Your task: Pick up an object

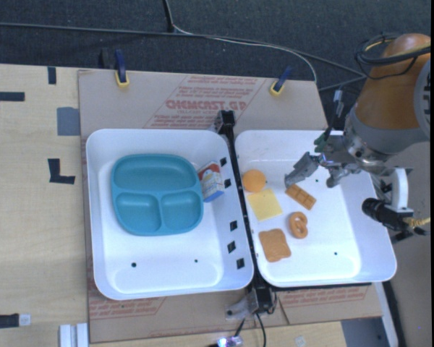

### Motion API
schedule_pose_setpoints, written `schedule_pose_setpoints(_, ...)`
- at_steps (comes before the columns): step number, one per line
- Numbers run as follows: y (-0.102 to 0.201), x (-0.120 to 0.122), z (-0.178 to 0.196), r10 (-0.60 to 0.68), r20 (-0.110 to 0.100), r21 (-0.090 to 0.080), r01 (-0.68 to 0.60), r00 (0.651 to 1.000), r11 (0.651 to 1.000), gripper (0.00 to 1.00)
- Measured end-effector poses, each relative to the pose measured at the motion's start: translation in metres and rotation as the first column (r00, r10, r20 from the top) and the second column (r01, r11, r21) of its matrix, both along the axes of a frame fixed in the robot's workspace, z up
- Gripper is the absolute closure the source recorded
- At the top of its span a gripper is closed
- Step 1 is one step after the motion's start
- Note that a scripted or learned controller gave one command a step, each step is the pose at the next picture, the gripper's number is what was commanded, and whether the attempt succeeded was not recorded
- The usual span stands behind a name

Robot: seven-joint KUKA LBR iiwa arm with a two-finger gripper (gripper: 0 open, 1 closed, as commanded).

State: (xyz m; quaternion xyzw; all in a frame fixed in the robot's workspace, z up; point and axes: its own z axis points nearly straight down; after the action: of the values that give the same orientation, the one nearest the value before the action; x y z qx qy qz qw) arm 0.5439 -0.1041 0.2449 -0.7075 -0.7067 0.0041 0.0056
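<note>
From the fixed overhead camera, the grey two-finger pincer (320, 172) hangs with its fingers spread apart and holding nothing, over the right shallow white bin (362, 262), just above a small orange-brown ridged block (301, 196). In that bin also lie an orange ball (254, 181), a pale yellow square slice (265, 204), a brown pretzel-shaped piece (298, 225) and a tan toast-like slab (275, 245). The left white bin (101, 266) holds a blue three-compartment plastic tray (157, 194) with a small can (211, 181) beside it.

The left bin (101, 215) holds a blue divided plate (157, 194) with a small can (212, 181) just beside its right edge; the right bin (347, 259) holds an orange ball (254, 181), a yellow slice (265, 204), toast (275, 245), a pretzel (298, 224) and a waffle piece (301, 196); the jaws (319, 171) hang spread above that piece, holding nothing.
</note>
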Motion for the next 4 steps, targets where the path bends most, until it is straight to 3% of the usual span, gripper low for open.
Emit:
schedule_pose_setpoints(1, 0.0, 0.002, 0.006, 0.003, 0.012, -0.002, -0.003, 1.0, 1.0, 0.0)
schedule_pose_setpoints(4, 0.002, 0.008, -0.128, 0.002, 0.007, -0.002, -0.002, 1.0, 1.0, 0.0)
